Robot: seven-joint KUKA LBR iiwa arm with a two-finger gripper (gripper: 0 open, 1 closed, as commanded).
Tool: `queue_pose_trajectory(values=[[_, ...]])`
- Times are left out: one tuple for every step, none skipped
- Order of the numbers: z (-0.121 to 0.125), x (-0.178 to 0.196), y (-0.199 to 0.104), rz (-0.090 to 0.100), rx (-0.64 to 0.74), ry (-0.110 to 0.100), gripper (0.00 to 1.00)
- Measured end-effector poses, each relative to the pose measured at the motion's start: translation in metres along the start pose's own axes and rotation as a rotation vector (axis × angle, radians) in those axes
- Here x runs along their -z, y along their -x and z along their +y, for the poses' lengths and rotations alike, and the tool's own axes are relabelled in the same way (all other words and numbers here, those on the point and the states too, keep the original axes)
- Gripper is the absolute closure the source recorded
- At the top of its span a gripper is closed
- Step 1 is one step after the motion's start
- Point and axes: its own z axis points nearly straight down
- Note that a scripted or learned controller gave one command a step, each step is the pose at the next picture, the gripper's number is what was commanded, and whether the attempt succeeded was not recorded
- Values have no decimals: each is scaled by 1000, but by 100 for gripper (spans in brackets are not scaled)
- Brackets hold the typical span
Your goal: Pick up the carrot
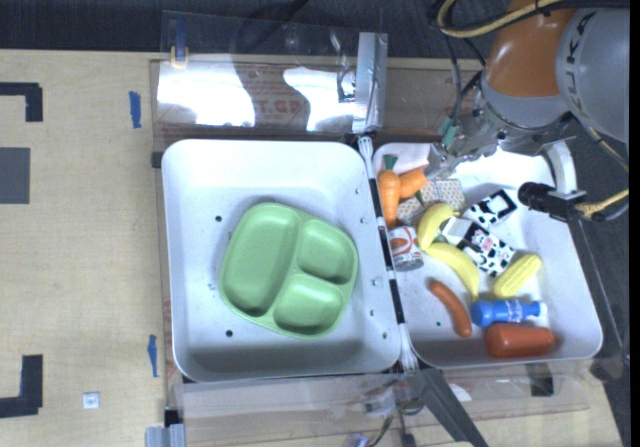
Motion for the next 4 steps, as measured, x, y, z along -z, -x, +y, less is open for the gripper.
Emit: queue_pose_trajectory(values=[[0, 0, 0, 0, 0, 0, 0], [28, -11, 13, 3, 86, -4, 0], [22, -11, 33, 2, 118, -3, 0], [18, -87, 43, 7, 239, -7, 0]])
